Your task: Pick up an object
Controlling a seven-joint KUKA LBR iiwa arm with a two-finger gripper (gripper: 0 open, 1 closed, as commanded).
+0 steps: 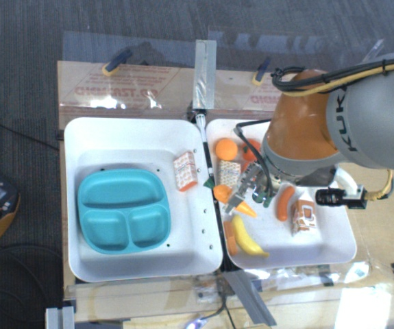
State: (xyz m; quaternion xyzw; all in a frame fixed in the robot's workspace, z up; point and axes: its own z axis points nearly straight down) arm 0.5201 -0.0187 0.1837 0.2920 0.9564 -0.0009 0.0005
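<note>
An orange carrot-shaped piece (232, 199) is seen at the left edge of the right bin (334, 252), directly under the gripper (247, 187), whose metal fingers are pointed down and to the left over it. Whether the piece is actually clasped cannot be told, nor can the spread of the fingers be made out from above. The grey arm (361, 115) is reached in from the right, its orange band (303, 125) bulked over the far half of the right bin, with black and yellow cables looped across its top. A yellow banana (247, 239) is laid just near of the gripper, toward the bin's near left corner. An orange ball (226, 149) is set at the far left of the same bin, and a small white carton (304, 217) with an orange sausage-shaped piece (284, 203) beside it lies to the right. In the left bin (114, 132) a teal divided plate (122, 208) is placed, with a small printed box (185, 170) to its far right, close to the wall between the bins.
</note>
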